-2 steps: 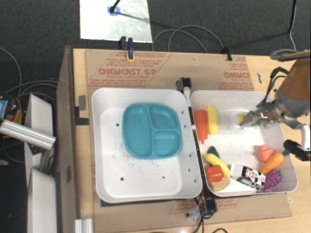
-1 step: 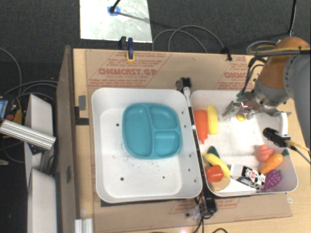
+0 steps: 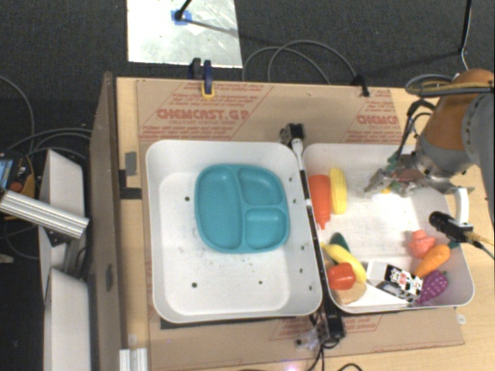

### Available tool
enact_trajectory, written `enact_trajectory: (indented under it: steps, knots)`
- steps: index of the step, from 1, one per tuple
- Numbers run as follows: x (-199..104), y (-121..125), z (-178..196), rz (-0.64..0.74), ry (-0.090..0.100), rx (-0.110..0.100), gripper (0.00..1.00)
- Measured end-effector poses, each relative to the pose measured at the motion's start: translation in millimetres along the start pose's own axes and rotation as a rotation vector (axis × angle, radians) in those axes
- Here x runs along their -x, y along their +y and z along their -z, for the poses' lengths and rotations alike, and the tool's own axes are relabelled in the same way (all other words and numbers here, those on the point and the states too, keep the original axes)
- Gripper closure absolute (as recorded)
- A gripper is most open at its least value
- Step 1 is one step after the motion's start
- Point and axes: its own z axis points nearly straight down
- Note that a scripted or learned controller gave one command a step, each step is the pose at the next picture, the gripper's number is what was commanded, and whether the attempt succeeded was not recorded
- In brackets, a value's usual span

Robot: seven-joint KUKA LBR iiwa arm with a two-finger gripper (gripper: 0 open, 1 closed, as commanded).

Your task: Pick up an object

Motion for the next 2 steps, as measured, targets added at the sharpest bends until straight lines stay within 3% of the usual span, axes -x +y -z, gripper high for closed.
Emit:
enact_trajectory:
  steps: [1, 2]
  knots:
    - [10.2, 20.9, 0.0, -0.001, 0.017, -0.048, 0.00]
    - [9.2, 40.4, 1.2, 0.005, 0.000, 0.002, 0.00]
